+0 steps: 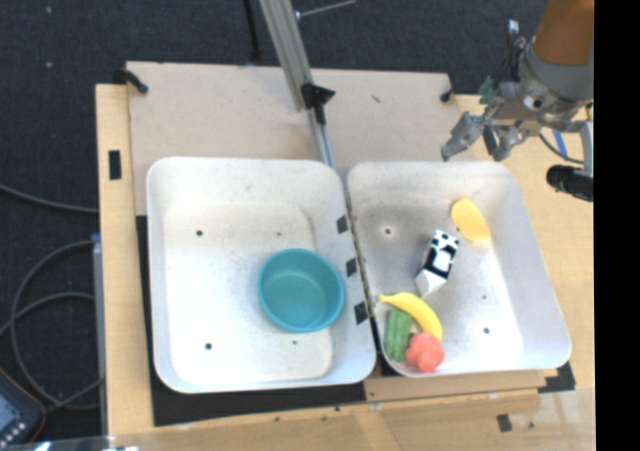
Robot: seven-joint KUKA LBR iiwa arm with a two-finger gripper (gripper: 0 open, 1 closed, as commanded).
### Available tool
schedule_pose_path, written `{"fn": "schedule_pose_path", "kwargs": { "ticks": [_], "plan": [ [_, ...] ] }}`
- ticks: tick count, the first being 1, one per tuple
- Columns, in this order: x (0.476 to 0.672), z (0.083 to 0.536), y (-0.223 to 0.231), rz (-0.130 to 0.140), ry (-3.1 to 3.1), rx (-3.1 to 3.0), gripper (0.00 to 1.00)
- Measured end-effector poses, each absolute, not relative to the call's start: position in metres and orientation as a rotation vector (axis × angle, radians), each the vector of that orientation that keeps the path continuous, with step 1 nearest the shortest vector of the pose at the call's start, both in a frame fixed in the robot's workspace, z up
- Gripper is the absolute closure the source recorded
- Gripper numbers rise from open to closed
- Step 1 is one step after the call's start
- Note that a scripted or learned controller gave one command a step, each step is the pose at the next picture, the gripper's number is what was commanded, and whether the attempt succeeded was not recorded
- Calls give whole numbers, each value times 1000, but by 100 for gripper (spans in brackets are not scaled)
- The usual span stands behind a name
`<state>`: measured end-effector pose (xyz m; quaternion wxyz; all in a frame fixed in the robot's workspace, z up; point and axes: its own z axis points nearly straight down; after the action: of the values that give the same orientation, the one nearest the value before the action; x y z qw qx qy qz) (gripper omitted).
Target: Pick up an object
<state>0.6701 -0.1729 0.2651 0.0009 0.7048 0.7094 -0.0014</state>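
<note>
"Objects for picking: where do they lie?" asks the clerk.

Inspector: Five lie in the right-hand shallow white bin [500, 279]. A rounded yellow plastic piece [470, 221] sits toward 1 o'clock from the bin's middle. A small black-and-white patched carton [437, 261] lies tilted near the middle, just at 7 o'clock of the yellow piece. A yellow toy banana [415, 311], a green toy vegetable [397, 332] and a red-orange rounded toy [425, 351] are bunched in the 7 o'clock corner. The banana is touching the green piece, and the red one is pressed against both.

Clerk: And the left-hand bin?

Inspector: The left-hand shallow white bin [200, 209] holds one round teal plastic bowl [300, 289], upright, toward 5 o'clock of that bin's middle.

Clerk: State of the two-finger gripper?

Inspector: The two-finger gripper [480, 136] is at the right bin's 12 o'clock rim, over the bench board rather than over the objects. Its fingers [458, 137] are spread apart, with nothing between them. It is well apart from every object, and the yellow piece is nearest, at its 6 o'clock. The grey arm with the orange band [565, 14] rises from it toward 1 o'clock.

Clerk: Anything else on the bench?

Inspector: A slanted aluminium post [280, 19] meets the gap between the bins at their 12 o'clock edge.
</note>
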Motion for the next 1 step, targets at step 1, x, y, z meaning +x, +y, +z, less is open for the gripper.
{"fn": "schedule_pose_path", "kwargs": {
  "ticks": [1],
  "plan": [
    [670,265,-173,-5,2229,2212,0]
  ]
}}
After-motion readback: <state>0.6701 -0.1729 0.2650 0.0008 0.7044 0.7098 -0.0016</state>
